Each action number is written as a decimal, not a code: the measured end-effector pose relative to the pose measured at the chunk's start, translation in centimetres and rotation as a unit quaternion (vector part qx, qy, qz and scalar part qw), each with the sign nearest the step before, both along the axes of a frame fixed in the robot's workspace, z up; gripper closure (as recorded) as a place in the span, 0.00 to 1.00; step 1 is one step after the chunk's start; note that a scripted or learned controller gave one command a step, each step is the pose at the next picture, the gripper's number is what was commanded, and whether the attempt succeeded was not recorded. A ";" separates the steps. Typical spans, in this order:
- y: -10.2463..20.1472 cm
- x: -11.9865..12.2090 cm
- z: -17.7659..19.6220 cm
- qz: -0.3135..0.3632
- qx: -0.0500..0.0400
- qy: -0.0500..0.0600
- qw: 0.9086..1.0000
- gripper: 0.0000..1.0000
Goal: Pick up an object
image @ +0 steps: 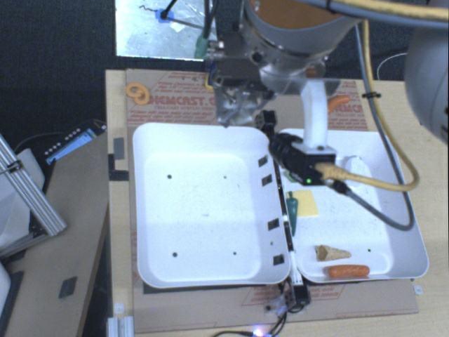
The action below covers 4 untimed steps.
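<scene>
Brown cardboard-topped table (175,93) with two white bins; the left bin (203,202) sits beside the right bin (393,237). Right one has an orange carrot-like piece (349,272), a tan cone (331,253), a yellow square (306,204) and a green bit (292,207). The end effector (242,111) hangs over the left bin's far edge, can't tell its state.

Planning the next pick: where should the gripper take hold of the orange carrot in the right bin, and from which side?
Probably at the middle of the carrot, coming straight down from above. It lies flat and lengthwise along the right bin's near rim, so the fingers should close across its narrow width. The cone-shaped piece lies just behind it, apart, so keep the far finger close.
</scene>
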<state>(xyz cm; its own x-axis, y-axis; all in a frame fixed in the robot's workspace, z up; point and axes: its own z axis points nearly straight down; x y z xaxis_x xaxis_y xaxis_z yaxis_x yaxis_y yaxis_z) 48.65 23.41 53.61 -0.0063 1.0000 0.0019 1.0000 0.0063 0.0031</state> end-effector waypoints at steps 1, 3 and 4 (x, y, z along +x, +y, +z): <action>0.0 0.0 -0.1 0.000 -0.001 0.001 1.000 1.00; 0.0 0.0 -0.1 0.000 -0.001 0.001 1.000 1.00; -1.4 0.0 -0.1 -0.002 0.000 0.001 1.000 1.00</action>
